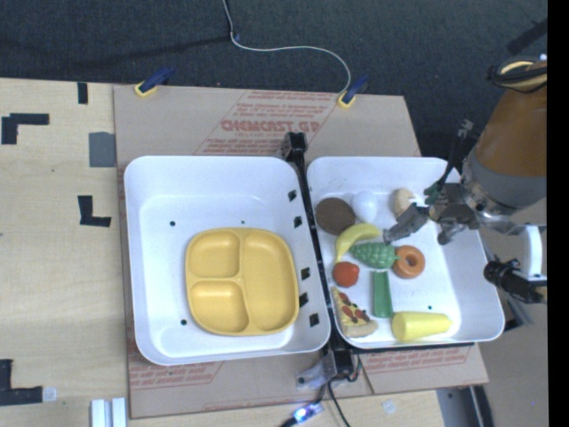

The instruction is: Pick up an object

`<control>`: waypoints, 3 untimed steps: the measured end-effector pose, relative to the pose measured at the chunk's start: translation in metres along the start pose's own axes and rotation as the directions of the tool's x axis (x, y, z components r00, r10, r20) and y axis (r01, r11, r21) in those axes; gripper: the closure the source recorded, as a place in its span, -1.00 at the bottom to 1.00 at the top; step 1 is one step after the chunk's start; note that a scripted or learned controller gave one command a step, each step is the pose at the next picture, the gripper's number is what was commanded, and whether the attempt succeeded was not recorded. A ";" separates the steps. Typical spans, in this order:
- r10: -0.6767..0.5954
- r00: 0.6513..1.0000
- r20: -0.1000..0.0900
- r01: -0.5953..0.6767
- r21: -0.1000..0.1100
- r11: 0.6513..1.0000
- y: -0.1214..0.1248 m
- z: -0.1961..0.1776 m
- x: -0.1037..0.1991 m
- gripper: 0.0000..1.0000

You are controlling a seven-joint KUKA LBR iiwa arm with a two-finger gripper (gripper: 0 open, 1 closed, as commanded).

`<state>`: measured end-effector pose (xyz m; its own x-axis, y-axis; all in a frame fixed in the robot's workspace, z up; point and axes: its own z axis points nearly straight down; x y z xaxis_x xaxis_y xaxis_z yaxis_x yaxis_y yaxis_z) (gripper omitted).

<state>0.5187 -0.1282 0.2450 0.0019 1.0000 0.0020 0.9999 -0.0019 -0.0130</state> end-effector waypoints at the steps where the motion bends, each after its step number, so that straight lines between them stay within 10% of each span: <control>1: -0.003 1.000 0.002 0.003 -0.011 1.000 0.002 -0.005 0.000 -1.00; 3: -0.003 1.000 0.001 0.003 -0.006 1.000 -0.001 0.084 0.005 -1.00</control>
<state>0.5168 -0.1232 0.1609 -0.0016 1.0000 0.0012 1.0000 0.0016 -0.0068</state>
